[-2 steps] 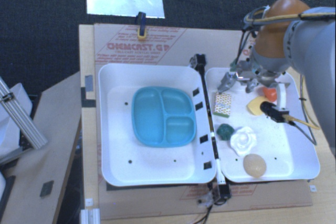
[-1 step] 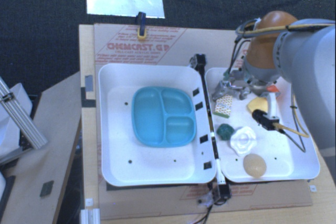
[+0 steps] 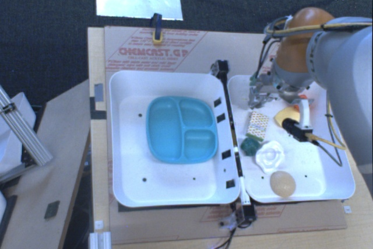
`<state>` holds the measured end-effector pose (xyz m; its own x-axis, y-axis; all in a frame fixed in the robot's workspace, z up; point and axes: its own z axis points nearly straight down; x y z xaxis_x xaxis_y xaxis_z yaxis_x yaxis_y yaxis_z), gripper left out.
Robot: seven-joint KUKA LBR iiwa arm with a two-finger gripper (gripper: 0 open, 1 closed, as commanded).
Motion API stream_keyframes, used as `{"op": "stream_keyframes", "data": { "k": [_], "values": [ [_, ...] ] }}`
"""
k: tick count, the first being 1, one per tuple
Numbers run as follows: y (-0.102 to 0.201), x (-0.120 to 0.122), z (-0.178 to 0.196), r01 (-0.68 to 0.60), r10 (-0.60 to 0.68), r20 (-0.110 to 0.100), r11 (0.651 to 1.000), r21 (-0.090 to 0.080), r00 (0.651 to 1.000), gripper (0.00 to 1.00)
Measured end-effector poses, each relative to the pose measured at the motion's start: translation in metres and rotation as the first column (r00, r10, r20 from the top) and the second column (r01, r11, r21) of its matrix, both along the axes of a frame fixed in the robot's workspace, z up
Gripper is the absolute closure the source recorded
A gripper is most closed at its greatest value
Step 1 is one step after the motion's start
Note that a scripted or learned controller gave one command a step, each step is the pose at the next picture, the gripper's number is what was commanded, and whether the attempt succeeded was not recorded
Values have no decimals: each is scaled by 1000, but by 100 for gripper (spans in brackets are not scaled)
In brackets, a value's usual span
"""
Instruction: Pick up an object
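My gripper (image 3: pixel 256 100) hangs over the back left part of the right bin (image 3: pixel 332 183), just above a small patterned tan packet (image 3: pixel 258 124). Nothing shows between it and the packet. In front of the packet lie a dark green lump (image 3: pixel 251 146), a white crumpled object (image 3: pixel 270 155) and a beige ball (image 3: pixel 282 183). A yellow object (image 3: pixel 284 114) sits to the right of the packet, partly hidden by the wrist.
The left bin (image 3: pixel 128 183) holds a blue divided plate (image 3: pixel 180 129). A black divider rail (image 3: pixel 228 125) runs between the two bins. The grey arm (image 3: pixel 344 61) covers the right bin's back right corner.
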<state>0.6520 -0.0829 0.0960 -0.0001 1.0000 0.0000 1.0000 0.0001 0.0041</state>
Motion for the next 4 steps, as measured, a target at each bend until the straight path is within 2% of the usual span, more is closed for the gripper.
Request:
{"op": "stream_keyframes", "data": {
  "k": [1, 2, 3, 4],
  "values": [
    [-4, 1, 44, 1, -1, 1, 1000, 0, 1000, 100],
    [5, 4, 105, -5, 5, 3, 1000, 0, 1000, 100],
    [5, 5, 142, -6, 6, 0, 1000, 0, 1000, 100],
    [65, 1, 146, -8, 8, -2, 1000, 0, 1000, 100]
  ]
}}
